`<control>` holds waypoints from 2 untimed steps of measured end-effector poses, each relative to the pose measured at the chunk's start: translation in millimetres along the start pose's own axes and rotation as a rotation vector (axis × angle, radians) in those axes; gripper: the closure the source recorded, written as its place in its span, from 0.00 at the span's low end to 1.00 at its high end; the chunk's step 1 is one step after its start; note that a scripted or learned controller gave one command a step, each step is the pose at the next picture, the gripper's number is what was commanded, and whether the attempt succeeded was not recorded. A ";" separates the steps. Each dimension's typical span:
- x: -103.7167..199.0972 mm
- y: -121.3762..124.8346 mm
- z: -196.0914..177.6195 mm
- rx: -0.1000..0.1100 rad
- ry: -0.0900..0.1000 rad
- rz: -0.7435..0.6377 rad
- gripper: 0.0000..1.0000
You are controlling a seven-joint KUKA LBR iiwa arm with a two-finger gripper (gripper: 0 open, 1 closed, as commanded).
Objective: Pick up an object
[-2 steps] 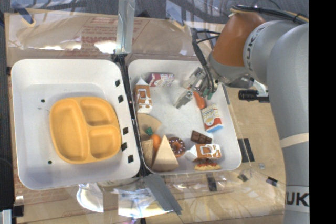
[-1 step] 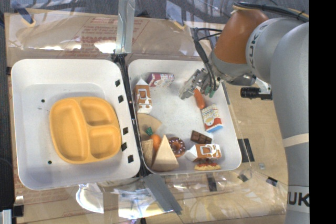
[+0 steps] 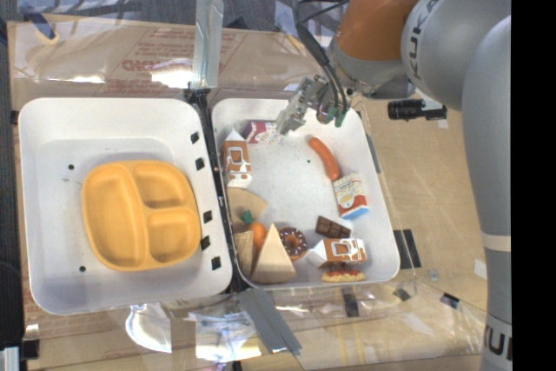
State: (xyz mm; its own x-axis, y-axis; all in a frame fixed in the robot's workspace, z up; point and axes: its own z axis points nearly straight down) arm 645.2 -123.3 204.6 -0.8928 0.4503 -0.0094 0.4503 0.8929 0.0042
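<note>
the gripper [image 3: 280, 128] hangs above the sausage [image 3: 324, 157], whether its fingers are apart i cannot tell, probably lining up a pick.

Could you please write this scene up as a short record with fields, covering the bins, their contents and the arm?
left bin: holds a yellow divided tray
right bin: holds toy food, including a sausage, a wedge, a doughnut and small cartons
gripper: above the right bin's far edge, nothing visibly held
arm: reaches in from the right
task state: nothing picked up yet
</note>
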 end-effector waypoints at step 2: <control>36.5 -114.2 92.9 0.006 0.017 0.124 1.00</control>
State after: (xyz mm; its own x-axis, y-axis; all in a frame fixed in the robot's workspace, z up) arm 562.1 -208.8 110.9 -0.8303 0.5572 0.0075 0.5572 0.8303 -0.0022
